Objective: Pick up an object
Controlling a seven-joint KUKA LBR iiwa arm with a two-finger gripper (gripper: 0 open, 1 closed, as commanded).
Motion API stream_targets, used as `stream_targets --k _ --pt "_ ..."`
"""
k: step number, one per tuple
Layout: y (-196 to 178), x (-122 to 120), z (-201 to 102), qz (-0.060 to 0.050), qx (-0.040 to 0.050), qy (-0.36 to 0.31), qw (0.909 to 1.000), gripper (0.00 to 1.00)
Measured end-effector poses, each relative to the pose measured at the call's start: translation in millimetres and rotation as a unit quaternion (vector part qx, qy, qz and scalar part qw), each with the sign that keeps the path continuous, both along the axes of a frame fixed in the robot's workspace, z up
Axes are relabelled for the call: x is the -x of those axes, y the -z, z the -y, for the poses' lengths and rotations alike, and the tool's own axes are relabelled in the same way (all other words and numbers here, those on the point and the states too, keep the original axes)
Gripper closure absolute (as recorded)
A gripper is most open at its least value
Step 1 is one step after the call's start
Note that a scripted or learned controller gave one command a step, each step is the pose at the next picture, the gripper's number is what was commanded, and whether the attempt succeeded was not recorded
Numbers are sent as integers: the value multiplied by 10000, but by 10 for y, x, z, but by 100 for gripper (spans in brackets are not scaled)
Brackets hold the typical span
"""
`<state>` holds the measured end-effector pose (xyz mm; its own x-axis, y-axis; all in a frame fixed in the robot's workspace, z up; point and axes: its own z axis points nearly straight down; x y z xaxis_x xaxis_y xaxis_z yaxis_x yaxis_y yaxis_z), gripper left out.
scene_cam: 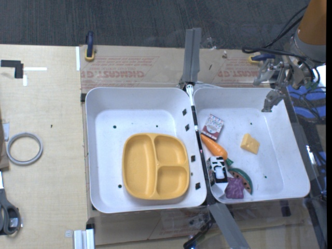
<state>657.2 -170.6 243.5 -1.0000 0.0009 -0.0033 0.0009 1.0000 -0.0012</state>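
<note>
While my gripper (271,104) hangs over the right bin's (290,134) back corner, its state unreadable to me, the yellow divided plate (155,166) in the left bin (104,139) looks stiff, light and too broad to pinch. Across the right bin's slick floor, the carrot (214,146) near the divider looks firm but rounded. The cheese wedge (250,143) sits apart mid-bin, with room to straddle its flat sides.

Robot lab / test bench setup.
Plywood table (41,87) with two white bins (98,139) butted together, cardboard (129,66) clamped under them, roll of tape (23,148), loose cables (311,95), grey carpet floor (129,9).
</note>
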Motion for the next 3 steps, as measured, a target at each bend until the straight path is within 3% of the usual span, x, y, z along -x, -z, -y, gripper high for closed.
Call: stream_targets --k 1,2,3 --pt "545 563 406 -4 -6 422 9991 0" --pt "1487 676 510 -1 -7 2240 9746 0" --pt "1513 474 -296 -2 -9 4014 9159 0"
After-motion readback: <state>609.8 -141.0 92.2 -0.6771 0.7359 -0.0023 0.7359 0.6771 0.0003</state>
